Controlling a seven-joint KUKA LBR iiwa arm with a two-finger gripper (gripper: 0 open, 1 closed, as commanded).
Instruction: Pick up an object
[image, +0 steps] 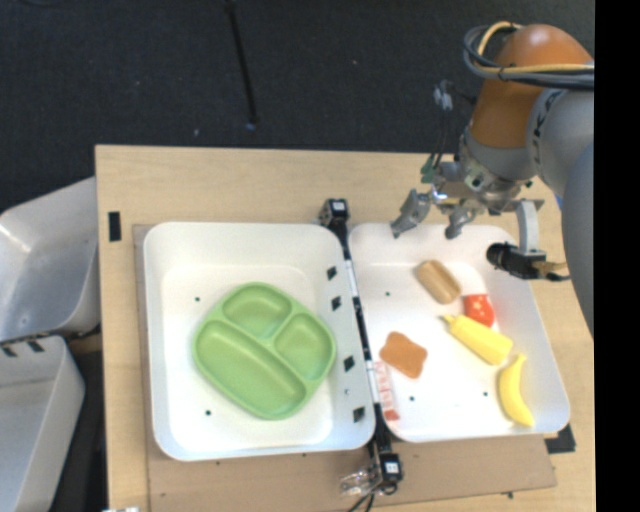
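Here, the pincer (432, 216) hangs spread open with nothing between its metal fingers, over the right bin's (540, 405) twelve-o'clock rim. Below it lie a tan bun-shaped roll (437, 280), a glossy yellow bottle (481, 339), a curved banana (514, 391) and a flat brown toast (403, 354). At nine o'clock, the left bin (170, 420) holds a smooth green divided tray (264, 349).

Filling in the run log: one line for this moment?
hand open, holding nothing | above right bin far edge | bun, banana lying in bin | green tray in left bin

No readable text, perhaps from blur.
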